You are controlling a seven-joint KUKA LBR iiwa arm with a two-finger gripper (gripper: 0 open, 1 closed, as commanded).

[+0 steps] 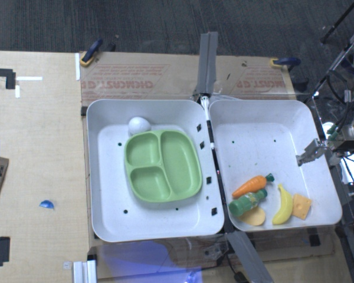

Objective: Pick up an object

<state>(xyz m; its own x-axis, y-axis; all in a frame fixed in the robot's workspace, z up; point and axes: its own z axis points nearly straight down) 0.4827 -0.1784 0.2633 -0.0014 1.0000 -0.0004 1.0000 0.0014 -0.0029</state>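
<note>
Five toy foods clustered in right white bin's near corner: orange plastic carrot, green bottle, yellow banana | grey two-finger gripper hovered at right wall, carrying nothing, jaw state indeterminable | risk: crowded items touching, so descent could nudge neighbours, causing a failed grasp.

A blue clamp grips the cardboard at the bench's far edge. A small blue bit lies near the bench's left edge.
</note>
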